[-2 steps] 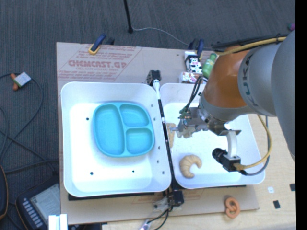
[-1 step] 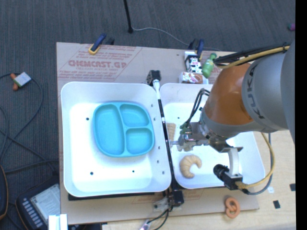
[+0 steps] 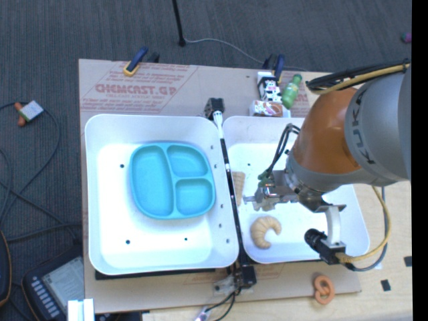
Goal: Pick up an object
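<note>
Poised low in the right bin (image 3: 358, 209), end effector (image 3: 264, 198) just above the croissant (image 3: 265, 231), presumably lined up for grabbing. Cannot tell how open; nothing seen held.

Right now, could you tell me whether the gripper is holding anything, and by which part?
Nothing is held. The gripper hangs over the right bin, above the croissant, with nothing between its fingers.
</note>
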Controlling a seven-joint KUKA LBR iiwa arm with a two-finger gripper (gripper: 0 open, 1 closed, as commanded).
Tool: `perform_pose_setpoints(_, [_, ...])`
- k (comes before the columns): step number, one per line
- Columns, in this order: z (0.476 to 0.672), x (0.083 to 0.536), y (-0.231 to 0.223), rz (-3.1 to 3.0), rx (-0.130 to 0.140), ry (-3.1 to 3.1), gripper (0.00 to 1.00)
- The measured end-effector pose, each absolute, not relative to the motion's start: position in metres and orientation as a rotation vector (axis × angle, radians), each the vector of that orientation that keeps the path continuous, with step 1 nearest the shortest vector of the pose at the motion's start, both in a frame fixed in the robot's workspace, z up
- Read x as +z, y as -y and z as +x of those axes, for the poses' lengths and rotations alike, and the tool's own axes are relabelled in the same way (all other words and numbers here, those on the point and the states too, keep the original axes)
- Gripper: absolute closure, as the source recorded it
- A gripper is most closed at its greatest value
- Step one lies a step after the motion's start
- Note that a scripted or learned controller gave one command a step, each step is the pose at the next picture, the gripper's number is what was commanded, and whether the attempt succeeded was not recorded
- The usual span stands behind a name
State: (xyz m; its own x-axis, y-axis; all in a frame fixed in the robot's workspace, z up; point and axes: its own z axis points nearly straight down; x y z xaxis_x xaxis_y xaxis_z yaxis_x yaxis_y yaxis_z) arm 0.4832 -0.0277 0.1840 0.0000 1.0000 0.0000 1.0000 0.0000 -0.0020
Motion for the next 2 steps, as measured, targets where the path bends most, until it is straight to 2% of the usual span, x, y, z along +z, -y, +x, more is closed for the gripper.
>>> perform_pose_setpoints(1, [0.482,0.137,0.104,-2.223,0.006,2.217,1.00])
perform_pose_setpoints(2, [0.517,0.184,-0.003,-2.218,0.000,2.224,1.00])
